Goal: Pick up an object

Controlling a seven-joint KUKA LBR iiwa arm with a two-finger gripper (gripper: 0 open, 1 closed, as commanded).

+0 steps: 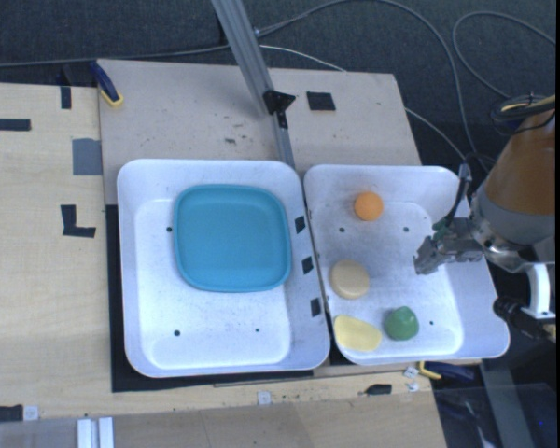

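Gripper: the gripper (427,258) is above the right bin (471,339), near its right wall; whether it is released or clenched, I cannot tell.
Objects: beige ball (350,279) to its left, orange ball (369,205) up-left, green ball (401,323) just below, yellow piece (357,333) below-left.
Advice: choose the green ball, center over it, then descend straight.
Writing: none is readable.

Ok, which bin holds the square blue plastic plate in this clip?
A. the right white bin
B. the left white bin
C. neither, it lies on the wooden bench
B. The square blue plastic plate lies flat in the left white bin, while the right white bin holds the small round objects.
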